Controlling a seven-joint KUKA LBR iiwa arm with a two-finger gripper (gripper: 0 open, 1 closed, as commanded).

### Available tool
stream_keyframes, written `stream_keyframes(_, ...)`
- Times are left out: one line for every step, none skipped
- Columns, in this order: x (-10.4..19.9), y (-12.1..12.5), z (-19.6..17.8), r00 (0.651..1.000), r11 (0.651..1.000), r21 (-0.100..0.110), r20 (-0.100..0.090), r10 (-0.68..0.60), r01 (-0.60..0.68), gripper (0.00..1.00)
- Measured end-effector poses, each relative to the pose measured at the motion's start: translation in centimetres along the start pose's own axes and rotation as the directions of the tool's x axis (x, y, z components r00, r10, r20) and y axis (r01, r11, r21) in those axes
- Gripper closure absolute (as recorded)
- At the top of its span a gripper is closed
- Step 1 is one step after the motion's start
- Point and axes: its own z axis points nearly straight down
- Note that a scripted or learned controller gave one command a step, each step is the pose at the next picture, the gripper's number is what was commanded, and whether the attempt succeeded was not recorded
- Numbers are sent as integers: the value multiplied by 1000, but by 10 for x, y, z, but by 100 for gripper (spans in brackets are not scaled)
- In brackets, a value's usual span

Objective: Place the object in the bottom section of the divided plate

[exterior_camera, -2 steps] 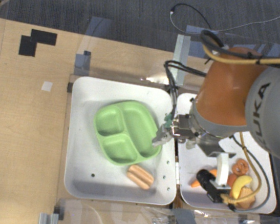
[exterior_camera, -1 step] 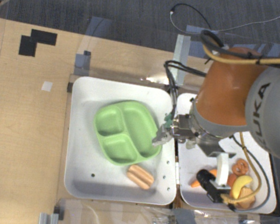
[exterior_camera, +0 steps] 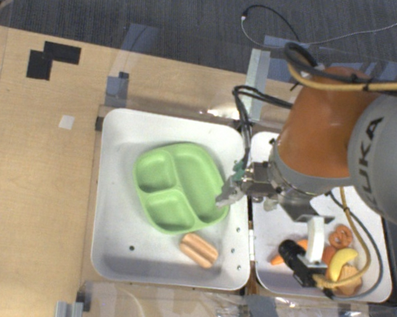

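Two white bins sit side by side before you. Your left bin point(exterior_camera: 106, 244) holds the green divided plate point(exterior_camera: 178, 186), with a hot dog point(exterior_camera: 198, 249) lying just beside its lower edge. "KUKA" reads down the grey arm point(exterior_camera: 386, 155). Whether the gripper point(exterior_camera: 227, 195) at the plate's right rim holds anything, you cannot tell.

Green divided plate point(exterior_camera: 177, 185), white bins point(exterior_camera: 115, 201), orange-banded grey arm point(exterior_camera: 348, 138)
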Motion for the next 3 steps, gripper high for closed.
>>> stream_keyframes(0,0,0,1000,1000,0,0,0,0,0)
stream_keyframes(0,0,0,1000,1000,0,0,0,0,0)
stream_keyframes(0,0,0,1000,1000,0,0,0,0,0)
